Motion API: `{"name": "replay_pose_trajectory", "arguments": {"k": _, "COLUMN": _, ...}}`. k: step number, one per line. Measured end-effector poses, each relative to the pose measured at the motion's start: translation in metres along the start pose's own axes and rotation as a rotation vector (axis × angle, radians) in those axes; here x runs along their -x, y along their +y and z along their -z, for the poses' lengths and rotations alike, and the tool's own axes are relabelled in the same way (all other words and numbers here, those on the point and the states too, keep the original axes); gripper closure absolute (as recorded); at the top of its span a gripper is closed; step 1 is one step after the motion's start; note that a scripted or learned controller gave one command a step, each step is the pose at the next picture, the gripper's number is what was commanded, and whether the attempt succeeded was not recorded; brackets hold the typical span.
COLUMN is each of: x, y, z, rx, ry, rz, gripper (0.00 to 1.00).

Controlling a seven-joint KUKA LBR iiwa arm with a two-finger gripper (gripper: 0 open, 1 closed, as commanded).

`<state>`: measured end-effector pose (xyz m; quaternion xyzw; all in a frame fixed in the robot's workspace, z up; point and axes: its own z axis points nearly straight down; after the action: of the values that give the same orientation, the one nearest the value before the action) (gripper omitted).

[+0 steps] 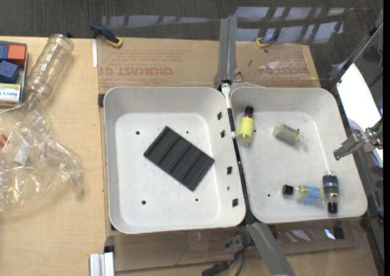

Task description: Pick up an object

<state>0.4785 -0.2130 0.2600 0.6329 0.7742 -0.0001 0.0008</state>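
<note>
The left bin (pixel 122 110) holds a dark ribbed rectangular slab (pixel 178 158), lying flat and turned at an angle. In the right bin (pixel 317 101) a small yellow bottle (pixel 245 127) with a black cap lies near the divider. A small clear bottle (pixel 287 134) rests further right. At the front right, a blue bottle (pixel 304 194) lies beside a dark-capped vial (pixel 330 192). A grey metal tip that looks like part of my gripper (pixel 350 145) pokes in from the right edge, over the bin's right rim, apart from every object.
On the wooden bench at left lie a clear plastic bottle (pixel 46 66), crumpled plastic wrap (pixel 33 153) and a box of coloured blocks (pixel 12 64). Cardboard (pixel 158 64) lies behind the bins. A metal frame (pixel 359 55) stands at the right.
</note>
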Motion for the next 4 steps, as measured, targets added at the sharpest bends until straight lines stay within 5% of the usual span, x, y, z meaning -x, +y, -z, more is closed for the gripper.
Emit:
{"name": "replay_pose_trajectory", "arguments": {"k": 1, "x": 0.006, "y": -0.003, "z": -0.157, "rx": -0.005, "ry": 0.008, "rz": 0.052, "gripper": 0.00}}
{"name": "replay_pose_trajectory", "arguments": {"k": 2, "x": 0.007, "y": -0.002, "z": -0.147, "rx": -0.002, "ry": 0.005, "rz": 0.049, "gripper": 1.00}}
{"name": "replay_pose_trajectory", "arguments": {"k": 3, "x": 0.009, "y": -0.002, "z": -0.060, "rx": -0.002, "ry": 0.000, "rz": -0.156, "gripper": 1.00}}
{"name": "replay_pose_trajectory", "arguments": {"k": 4, "x": 0.009, "y": -0.002, "z": -0.060, "rx": -0.002, "ry": 0.000, "rz": -0.156, "gripper": 0.00}}
